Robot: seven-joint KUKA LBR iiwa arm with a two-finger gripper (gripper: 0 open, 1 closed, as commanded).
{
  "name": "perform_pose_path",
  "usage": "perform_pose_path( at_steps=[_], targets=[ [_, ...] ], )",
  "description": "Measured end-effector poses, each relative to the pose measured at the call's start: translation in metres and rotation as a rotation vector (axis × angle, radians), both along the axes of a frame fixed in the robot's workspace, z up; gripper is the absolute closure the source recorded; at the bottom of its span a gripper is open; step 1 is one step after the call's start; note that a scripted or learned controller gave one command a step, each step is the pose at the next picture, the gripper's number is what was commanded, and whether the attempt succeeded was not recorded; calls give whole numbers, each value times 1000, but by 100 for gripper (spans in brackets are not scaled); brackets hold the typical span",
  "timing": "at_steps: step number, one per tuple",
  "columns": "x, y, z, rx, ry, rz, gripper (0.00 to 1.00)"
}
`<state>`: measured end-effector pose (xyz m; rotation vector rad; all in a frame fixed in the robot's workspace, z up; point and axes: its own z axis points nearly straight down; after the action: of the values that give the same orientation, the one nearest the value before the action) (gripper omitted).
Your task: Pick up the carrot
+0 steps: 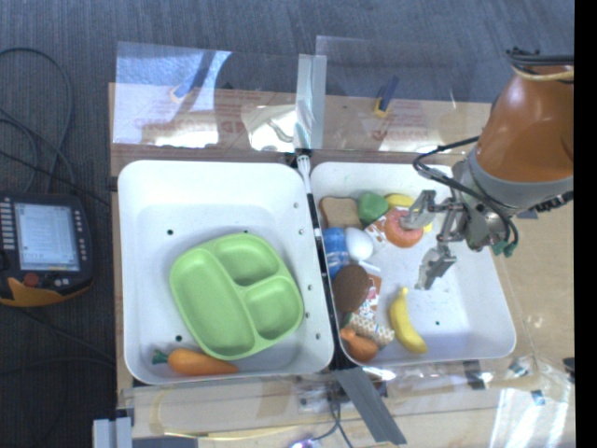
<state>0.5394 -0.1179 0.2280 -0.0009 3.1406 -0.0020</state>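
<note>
The carrot [194, 363], orange with a small green top, lies along the front wall of the left bin [140, 194], just below the green divided plate [238, 292]. My gripper [430, 237] hangs over the right bin [485, 334], far to the right of the carrot. Its two fingers point left and stand open, one near the back [423, 204] and one nearer the front [436, 267]. Nothing is held between them. A round red-orange toy [403, 230] sits just left of the gap.
The right bin holds a banana [407, 321], a white egg [359, 244], a brown piece [350, 287], a green pepper [373, 205] and several other toy foods along its left side. A teach pendant [42, 245] lies left of the bins.
</note>
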Motion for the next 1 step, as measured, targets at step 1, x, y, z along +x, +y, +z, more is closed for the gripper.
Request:
perform_pose_path(
  at_steps=[1],
  targets=[
    [-27,11,-129,-3,-14,-59,0]
  ],
)
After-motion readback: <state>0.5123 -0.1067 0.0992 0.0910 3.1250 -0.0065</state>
